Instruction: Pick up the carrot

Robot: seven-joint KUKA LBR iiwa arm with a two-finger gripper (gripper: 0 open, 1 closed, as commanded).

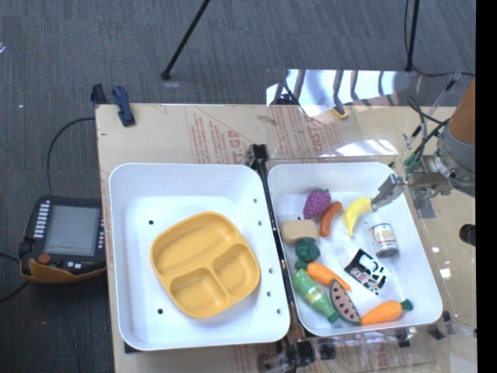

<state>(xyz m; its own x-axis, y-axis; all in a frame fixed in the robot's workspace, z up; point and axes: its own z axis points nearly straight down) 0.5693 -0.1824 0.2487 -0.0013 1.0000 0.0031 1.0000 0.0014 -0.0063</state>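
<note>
- The carrot (383,312) lies in the right bin (432,282), near its front right corner, almost flat along the bin's front wall.
- It is a toy with a smooth, bright orange body that tapers to a blunt tip on the left, and a short green leafy tuft at its right end.
- Just to its left sits a watermelon slice (345,301), red with dark seeds and a green rind; the two look close to touching.
- A second orange carrot-like piece (326,274) lies further left, between a green bottle (313,292) and a black-and-white card (365,271).
- Deeper in the bin are a small tin can (384,239), a banana (355,213), purple grapes (316,203), a reddish sausage (331,217), a tan bread piece (298,230) and a dark green broccoli (307,249).
- The gripper (386,193) hangs over the back right part of the bin, beside the banana and well apart from the carrot.
- Whether its fingers are spread or closed cannot be told from this angle; nothing is seen between them.
- The left bin (136,208) holds a yellow divided plate (205,264).
</note>
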